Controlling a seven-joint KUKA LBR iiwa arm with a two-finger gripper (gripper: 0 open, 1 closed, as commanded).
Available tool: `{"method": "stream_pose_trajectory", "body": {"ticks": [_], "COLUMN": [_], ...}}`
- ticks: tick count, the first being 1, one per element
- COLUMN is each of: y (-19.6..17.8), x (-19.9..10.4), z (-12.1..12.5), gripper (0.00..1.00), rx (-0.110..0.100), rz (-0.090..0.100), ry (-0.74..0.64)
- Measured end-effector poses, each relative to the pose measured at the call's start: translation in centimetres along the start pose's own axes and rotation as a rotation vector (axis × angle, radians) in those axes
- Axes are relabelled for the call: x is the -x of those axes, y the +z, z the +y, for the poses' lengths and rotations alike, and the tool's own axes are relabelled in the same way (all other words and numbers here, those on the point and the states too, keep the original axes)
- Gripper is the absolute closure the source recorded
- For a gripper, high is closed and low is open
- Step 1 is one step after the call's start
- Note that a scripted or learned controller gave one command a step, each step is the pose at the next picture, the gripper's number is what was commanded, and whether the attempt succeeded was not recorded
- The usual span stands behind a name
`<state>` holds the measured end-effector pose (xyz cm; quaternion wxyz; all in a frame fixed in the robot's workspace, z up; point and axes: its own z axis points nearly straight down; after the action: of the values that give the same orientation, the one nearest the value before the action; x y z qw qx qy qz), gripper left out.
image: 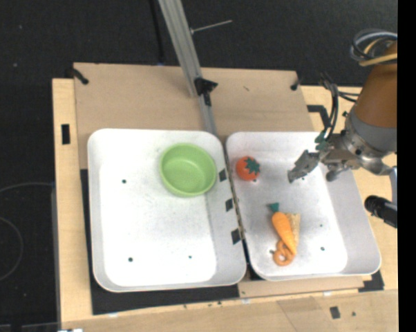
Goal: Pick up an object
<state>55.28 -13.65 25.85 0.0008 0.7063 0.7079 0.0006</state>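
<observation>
A red toy tomato [247, 169] with a green stalk lies near the upper left corner of the right bin [332, 254]. An orange toy carrot [284, 235] with a green top lies lower in the same bin, beside a small tan piece. A green bowl [188, 170] stands in the upper right part of the left bin [125, 254]. My gripper [317, 166] hangs over the upper right part of the right bin, to the right of the tomato and above the carrot. Its fingers [299, 169] are spread apart with nothing between them.
A grey metal pole [182, 40] slants down from the top to the seam between the two bins. The bins rest on a tan board [153, 99] with bare wood behind them. Cables [330, 109] hang by the arm at the right.
</observation>
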Motion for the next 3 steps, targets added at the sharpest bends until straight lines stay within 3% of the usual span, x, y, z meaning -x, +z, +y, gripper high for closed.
{"method": "stream_pose_trajectory", "body": {"ticks": [1, 3], "y": [0.0, 9.9], "x": [0.0, -0.7], "z": [0.0, -1.3], "gripper": [0.00, 0.00], "rx": [0.001, -0.003], "rz": [0.000, 0.000], "ry": [0.001, 0.003]}}
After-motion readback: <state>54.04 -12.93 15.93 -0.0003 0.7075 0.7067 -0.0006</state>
